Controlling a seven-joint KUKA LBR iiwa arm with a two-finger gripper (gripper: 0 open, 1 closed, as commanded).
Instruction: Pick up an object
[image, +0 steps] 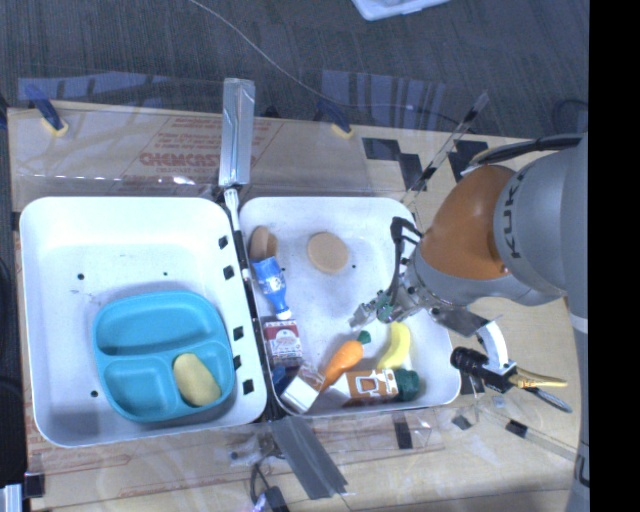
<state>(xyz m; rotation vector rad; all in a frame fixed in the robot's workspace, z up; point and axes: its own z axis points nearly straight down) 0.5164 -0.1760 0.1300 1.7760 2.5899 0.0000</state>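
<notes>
The arm's jaws (372, 312) hang low in the right bin (300, 212), just above the banana (396, 346) and carrot (345, 358) near the frame's lower middle, and nothing looks picked up yet, though I cannot tell if they are spread.

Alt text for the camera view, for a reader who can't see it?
The grey arm's claw hangs low in the right bin, just above a banana and carrot among other small items. The left bin holds a blue tray with a yellow potato.
</notes>
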